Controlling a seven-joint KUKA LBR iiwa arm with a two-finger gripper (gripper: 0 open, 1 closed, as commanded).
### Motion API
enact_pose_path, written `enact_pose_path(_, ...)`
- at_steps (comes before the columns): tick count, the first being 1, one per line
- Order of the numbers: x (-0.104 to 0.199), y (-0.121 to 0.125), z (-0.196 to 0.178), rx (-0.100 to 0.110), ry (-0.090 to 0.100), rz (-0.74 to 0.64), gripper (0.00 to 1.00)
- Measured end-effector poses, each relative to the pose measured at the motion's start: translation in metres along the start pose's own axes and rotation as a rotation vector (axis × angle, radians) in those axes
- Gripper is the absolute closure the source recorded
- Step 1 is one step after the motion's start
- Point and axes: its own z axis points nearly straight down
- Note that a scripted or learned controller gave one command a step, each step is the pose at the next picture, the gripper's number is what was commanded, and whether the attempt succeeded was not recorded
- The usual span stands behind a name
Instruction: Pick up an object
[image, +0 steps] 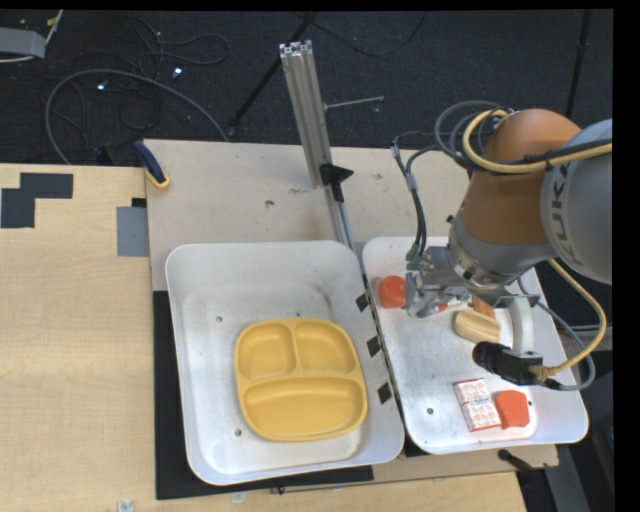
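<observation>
Gripper (428, 297) beside red ball (392, 291); bread roll (476, 325) adjacent.

My tool (430, 296) is down in the right bin (430, 400), with a little orange-red ball (391, 290) just off its left side. Right of it sits a tan bread-looking thing (475, 325), and closer to the camera there's a red-and-white box (477, 403). The yellow divided plate (299, 378) is over in the left bin (200, 300).
</observation>
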Motion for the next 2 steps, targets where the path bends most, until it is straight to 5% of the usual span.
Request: enact_pose_path(2,0.108,0.026,-0.01,-0.001,0.0,0.0,1.0)
